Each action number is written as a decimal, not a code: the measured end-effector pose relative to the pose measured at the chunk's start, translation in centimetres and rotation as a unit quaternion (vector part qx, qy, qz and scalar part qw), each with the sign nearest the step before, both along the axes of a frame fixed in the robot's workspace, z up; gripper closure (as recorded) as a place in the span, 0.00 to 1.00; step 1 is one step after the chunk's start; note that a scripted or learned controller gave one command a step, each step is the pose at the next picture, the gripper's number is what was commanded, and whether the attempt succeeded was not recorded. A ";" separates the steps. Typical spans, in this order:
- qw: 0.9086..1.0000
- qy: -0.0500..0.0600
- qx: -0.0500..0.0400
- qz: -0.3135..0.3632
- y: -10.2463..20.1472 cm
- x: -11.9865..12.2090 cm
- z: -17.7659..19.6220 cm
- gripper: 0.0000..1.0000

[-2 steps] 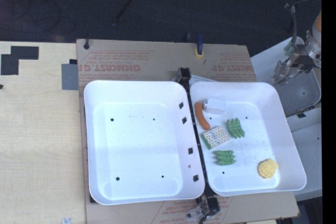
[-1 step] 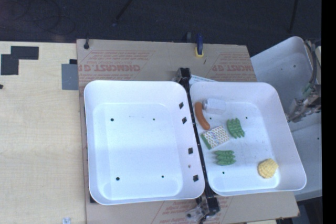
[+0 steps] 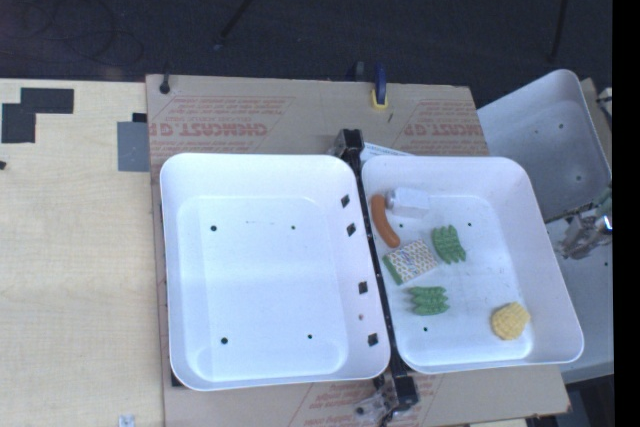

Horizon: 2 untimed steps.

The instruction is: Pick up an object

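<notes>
Orange sausage (image 3: 384, 220) lies lengthwise, top-left to bottom-right.

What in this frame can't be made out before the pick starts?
- Gripper: cut off by the camera view's right side; its state cannot be told.
- Pale whitish object at the back of the right white bin: blends into the bin floor; identity unclear.
- Checkered flat packet: print too small to read.
- Two green bumpy pieces: too blurred to identify.

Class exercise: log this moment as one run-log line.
left bin: nothing seen inside | right bin: orange sausage, two green pieces, yellow corn, checkered packet | pick: not yet done
</notes>
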<state>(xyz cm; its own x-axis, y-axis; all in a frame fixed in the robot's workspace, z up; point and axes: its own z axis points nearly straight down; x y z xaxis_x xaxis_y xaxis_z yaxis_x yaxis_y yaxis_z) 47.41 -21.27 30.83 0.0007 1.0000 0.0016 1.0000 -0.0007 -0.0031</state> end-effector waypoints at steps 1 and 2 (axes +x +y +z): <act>1.000 0.000 0.001 0.005 9.5 0.2 -0.1 1.00; 1.000 0.002 -0.002 -0.004 -0.6 -0.1 -3.8 1.00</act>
